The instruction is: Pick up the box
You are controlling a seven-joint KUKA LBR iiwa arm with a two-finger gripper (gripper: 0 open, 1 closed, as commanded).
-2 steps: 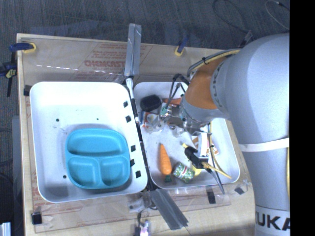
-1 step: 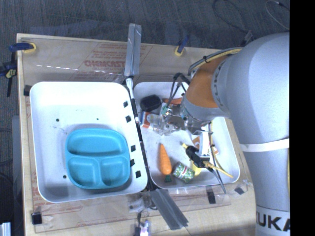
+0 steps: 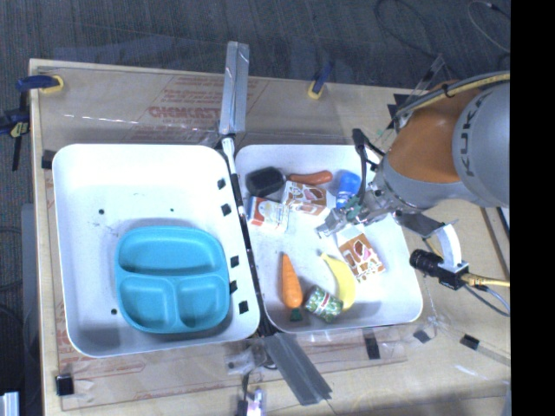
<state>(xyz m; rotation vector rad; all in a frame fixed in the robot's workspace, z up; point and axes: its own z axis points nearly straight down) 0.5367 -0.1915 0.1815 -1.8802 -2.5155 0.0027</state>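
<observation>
1. Two white bins are seen side by side on the surface point(image 3: 104, 102); a blue tray point(image 3: 171, 280) with three compartments lies in the left bin point(image 3: 78, 232).
2. The arm point(image 3: 442, 150), grey with an orange band, reaches in from the right over the right bin point(image 3: 395, 297).
3. The gripper point(image 3: 336, 224) is placed low over the bin's middle, just above and left of the box point(image 3: 362, 256).
4. The box, a small flat one with a brown-and-white print, lies near the bin's right side, tilted, beside the banana point(image 3: 340, 282).
5. Whether the fingers are wide or narrow cannot be told; they are blurred against the clutter. Nothing is clearly seen between them.
6. A carrot point(image 3: 290, 282) lies left of the banana; a green printed can point(image 3: 323, 304) sits at the banana's lower end.
7. A black object point(image 3: 265, 181), a sausage point(image 3: 310, 178) and a blue item point(image 3: 347, 183) are lined along the far wall.
8. Two printed cartons point(image 3: 286, 206) lie below these, possibly touching.
</observation>
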